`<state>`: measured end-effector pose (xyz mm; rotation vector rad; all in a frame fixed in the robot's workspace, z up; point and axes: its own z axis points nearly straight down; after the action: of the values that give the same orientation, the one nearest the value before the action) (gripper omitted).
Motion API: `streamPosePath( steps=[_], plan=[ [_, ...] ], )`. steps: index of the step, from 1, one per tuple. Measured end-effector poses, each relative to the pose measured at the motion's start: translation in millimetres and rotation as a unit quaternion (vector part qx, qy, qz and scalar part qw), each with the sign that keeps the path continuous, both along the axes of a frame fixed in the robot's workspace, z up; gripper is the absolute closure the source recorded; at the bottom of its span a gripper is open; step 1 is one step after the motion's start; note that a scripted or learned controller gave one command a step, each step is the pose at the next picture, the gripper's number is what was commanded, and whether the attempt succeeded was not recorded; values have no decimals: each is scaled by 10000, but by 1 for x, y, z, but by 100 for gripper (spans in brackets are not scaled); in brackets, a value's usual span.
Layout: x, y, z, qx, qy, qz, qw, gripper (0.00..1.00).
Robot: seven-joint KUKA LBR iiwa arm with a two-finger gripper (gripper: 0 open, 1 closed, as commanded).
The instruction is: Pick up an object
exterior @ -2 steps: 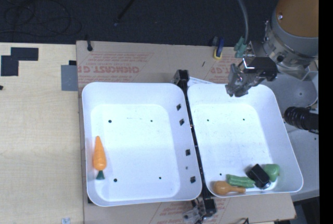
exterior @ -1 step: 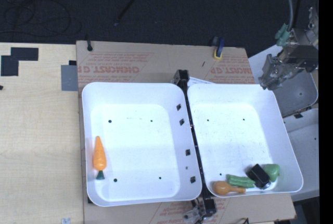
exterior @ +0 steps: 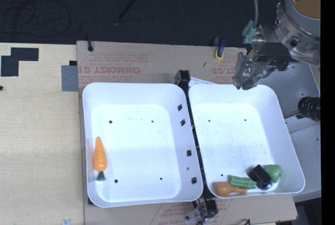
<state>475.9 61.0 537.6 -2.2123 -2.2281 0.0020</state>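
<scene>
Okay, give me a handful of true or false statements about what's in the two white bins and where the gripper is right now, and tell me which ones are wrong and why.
1. The toy carrot lies in the left bin. True.
2. The gripper is over the left bin's near edge. False: it is at the far rim of the right bin.
3. The black block sits in the right bin's near corner, beside green pieces. True.
4. The carrot is between the gripper's fingers. False: it lies on the bin floor, well apart from the gripper.
5. An orange-tan piece lies in the left bin. False: it is in the right bin.
</scene>
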Motion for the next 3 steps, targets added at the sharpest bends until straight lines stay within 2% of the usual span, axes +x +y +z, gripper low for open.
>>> streamPosePath(
  steps=[1, 2, 3],
  plan=[
    [1, -72, -4, -11, 9, -68, 10000, 100],
    [4, -28, 0, 0, 1, -11, 10000, 100],
    [-1, -104, -84, -11, 48, -73, 10000, 100]
  ],
)
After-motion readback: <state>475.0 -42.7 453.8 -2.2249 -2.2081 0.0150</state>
